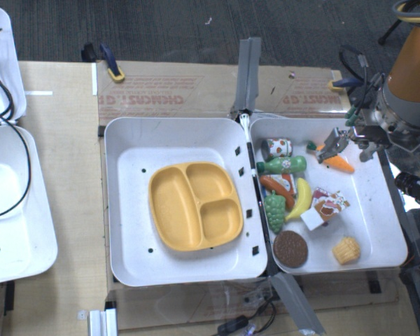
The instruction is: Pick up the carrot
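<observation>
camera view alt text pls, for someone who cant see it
The robot's hand hovers at the carrot near the back of the right bin, which also holds a banana, corn and other toy foods. The left bin holds a yellow divided plate.

cardboard sheet | red print, upside down | not legible

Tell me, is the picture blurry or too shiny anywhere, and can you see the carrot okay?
In the camera view the light is even and soft, with faint shadows inside the right bin; the carrot shows clearly as orange beside the gripper, though small details there look a bit fuzzy; the yellow tray has gentle shine, no harsh glare.
</observation>
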Available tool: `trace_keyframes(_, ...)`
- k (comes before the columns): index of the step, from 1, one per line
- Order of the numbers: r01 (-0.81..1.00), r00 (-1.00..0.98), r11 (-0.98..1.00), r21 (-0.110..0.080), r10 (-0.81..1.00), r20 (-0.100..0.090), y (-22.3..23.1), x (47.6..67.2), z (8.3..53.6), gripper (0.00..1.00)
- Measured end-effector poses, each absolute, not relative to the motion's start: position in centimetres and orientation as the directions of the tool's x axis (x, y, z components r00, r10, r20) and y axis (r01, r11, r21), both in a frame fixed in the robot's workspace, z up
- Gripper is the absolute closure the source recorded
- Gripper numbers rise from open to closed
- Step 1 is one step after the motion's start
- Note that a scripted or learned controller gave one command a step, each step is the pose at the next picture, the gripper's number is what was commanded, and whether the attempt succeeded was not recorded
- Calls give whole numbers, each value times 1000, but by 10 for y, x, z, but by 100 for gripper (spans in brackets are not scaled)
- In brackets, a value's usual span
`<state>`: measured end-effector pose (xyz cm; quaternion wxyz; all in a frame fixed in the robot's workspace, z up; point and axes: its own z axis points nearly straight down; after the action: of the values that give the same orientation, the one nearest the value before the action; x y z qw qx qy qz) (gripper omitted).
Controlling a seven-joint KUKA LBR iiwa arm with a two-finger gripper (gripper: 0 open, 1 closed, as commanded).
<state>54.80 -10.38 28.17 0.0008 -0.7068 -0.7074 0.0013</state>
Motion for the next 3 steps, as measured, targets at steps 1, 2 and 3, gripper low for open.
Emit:
trace_keyframes(1,997,74,-74,-4,997,-1,-132,598,184,0)
trace_keyframes(2,994,110,-109,11,994,-7,-177,631,98,0)
trace_keyframes(3,979,206,-206,1,979,-2,-186,648,145,0)
